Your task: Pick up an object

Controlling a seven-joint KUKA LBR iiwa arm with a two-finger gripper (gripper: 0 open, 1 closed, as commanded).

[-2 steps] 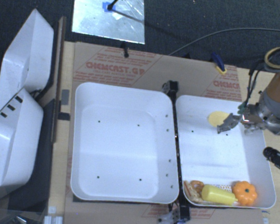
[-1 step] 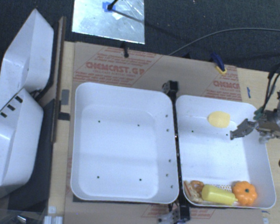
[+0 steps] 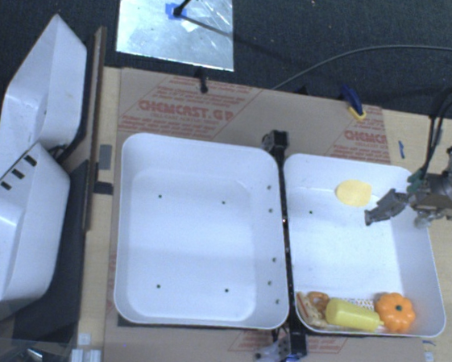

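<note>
the gripper (image 3: 378, 214) hangs over the right bin (image 3: 423, 263) near its far right corner, just beside the yellow disc (image 3: 354, 192). i cannot tell how its fingers stand. it seems the approach step; next it must come down on the disc.

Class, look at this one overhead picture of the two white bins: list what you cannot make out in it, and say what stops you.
- Grey two-finger tool, camera view: too small and blurred to tell open from shut.
- Arm: cut off by the right edge.
- Brownish item in the right white bin, near its front wall: partly behind the yellow cylindrical block; kind unclear.
- Flat pale yellow round piece: too small to identify.
</note>
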